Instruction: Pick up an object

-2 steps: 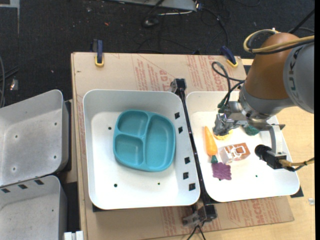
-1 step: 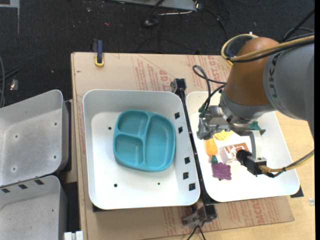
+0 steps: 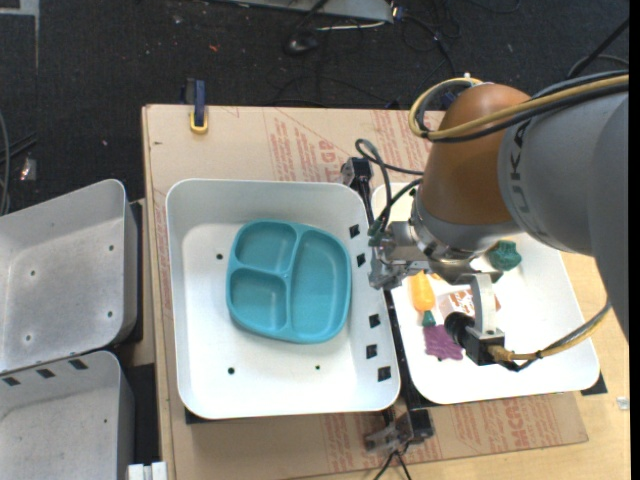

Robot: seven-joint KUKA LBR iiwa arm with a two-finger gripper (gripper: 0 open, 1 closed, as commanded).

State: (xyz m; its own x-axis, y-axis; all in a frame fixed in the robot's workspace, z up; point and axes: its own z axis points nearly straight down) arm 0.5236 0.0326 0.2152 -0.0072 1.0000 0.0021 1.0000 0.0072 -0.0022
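My gripper [image 3: 392, 264] hangs under the orange-banded wrist, over the left edge of the right bin [image 3: 560, 358], close to the wall between the two bins. Just to its right lies a small orange object [image 3: 423, 291], with a small green piece [image 3: 429, 318] and a purple object [image 3: 438, 341] below it. A white and red packet [image 3: 463, 298] lies beside them, partly under the arm. A dark teal object [image 3: 507, 257] peeks out from beneath the arm at the upper right. Nothing shows between the gripper's parts.
The left bin [image 3: 200, 368] holds a teal divided plate [image 3: 290, 280] in its middle. The arm's bulk covers the upper half of the right bin. White trays [image 3: 60, 268] lie off the bench at the left. A yellow clamp [image 3: 199, 120] sits at the bench's back edge.
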